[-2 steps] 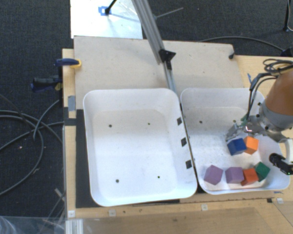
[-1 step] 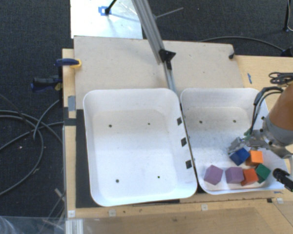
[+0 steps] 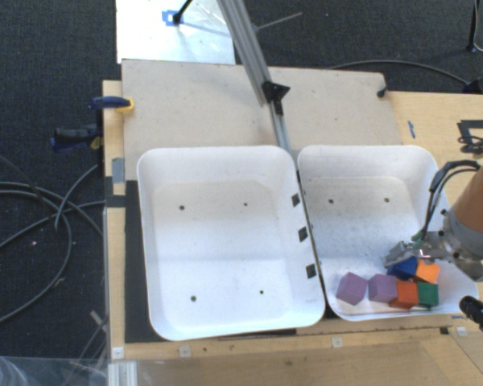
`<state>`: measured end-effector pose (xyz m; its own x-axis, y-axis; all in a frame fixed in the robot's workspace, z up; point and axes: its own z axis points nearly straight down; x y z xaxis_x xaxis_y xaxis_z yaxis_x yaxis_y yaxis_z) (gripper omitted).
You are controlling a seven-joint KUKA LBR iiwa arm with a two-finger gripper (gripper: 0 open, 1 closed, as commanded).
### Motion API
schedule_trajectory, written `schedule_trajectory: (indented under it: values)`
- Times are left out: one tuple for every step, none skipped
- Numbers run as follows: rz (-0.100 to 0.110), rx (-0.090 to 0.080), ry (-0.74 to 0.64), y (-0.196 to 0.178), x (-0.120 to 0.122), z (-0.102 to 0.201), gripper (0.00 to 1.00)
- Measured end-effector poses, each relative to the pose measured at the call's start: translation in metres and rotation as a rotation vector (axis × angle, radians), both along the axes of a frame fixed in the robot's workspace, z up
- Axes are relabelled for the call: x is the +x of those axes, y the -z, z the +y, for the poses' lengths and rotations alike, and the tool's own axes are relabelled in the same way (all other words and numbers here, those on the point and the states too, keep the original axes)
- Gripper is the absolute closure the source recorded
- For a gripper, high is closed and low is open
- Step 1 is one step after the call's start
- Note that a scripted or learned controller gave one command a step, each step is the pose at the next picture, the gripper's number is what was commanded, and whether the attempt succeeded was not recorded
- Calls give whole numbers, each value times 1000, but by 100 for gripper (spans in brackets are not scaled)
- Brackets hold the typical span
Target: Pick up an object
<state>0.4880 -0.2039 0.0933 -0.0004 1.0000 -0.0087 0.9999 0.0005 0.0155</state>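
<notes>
The blocks sit bunched in the near right corner of the right bin (image 3: 362, 175): a purple block (image 3: 352, 287) a little apart to the left, a second purple block (image 3: 381, 287) beside it, then an orange-red block (image 3: 406, 294) and a green block (image 3: 427, 295) along the bin's front rim, with a blue block (image 3: 402, 268) and a smaller orange block (image 3: 427, 273) just behind them. The hand (image 3: 404, 253) comes in from the right and hangs over the back of that cluster, its metal tip right at the blue block, so close that from here I cannot tell whether it touches it. Whether the hand is open, closed or gripping anything I cannot tell either; the tip is small and blurs into the blocks. The grey arm (image 3: 475, 215) with its orange band leans in above the bin's right wall. The left bin (image 3: 153, 215) lies alongside, the two rims meeting in the middle of the desk (image 3: 193, 103). A slanted metal pole (image 3: 249, 47) crosses the desk's far side. Black cables (image 3: 32, 207) trail on the dark carpet to the left.
</notes>
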Motion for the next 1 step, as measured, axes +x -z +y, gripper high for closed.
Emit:
schedule_trajectory:
  values:
    - [-1,3,-5,-10,2,2,100]
